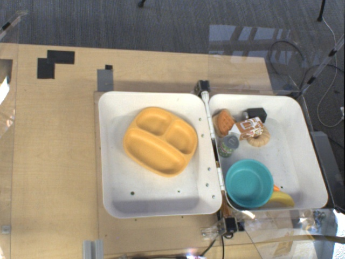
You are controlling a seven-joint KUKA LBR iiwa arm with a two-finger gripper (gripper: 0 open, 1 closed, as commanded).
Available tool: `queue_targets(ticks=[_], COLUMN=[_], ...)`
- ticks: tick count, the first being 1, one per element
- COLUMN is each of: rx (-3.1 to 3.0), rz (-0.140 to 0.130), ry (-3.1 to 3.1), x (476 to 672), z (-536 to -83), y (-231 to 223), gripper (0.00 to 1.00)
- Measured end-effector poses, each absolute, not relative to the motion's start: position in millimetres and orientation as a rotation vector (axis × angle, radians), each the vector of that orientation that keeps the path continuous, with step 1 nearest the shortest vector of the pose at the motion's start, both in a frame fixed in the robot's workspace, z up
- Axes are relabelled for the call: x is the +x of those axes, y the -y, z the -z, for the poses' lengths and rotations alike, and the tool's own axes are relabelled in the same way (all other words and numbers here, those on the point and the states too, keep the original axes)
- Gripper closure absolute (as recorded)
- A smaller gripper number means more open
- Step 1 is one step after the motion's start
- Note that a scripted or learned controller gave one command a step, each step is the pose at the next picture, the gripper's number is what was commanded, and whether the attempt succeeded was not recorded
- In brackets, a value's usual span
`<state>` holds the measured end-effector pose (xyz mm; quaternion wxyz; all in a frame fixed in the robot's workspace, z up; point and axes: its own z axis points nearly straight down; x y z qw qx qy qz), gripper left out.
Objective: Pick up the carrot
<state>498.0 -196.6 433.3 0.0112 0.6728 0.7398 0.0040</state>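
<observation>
From above, the bench [54,161] carries two white bins. The left bin [116,198] holds a yellow divided plate [160,141]. In the right bin [302,144], a teal bowl [248,183] sits at the near edge, and the carrot [276,188] appears to be the small orange sliver just behind its right rim, beside a banana [283,199]; the bowl likely blocks easy access. Snacks [242,128] cluster at the far side. The tool's opening cannot be told.

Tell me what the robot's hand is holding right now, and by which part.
Cannot be told from this view. The carrot lies loose in the right bin, just an orange tip peeking out beside the teal bowl.
</observation>
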Motion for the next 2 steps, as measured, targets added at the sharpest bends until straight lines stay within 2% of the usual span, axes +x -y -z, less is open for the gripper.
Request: queue_targets(ticks=[1, 2], rx=[2.099, 2.083], rz=[-0.012, -0.019], ry=[-2.308, -2.308], x=[497.9, 500.3], z=[-433.0, -446.1], y=[196.5, 196.2], gripper=[0.00, 1.00])
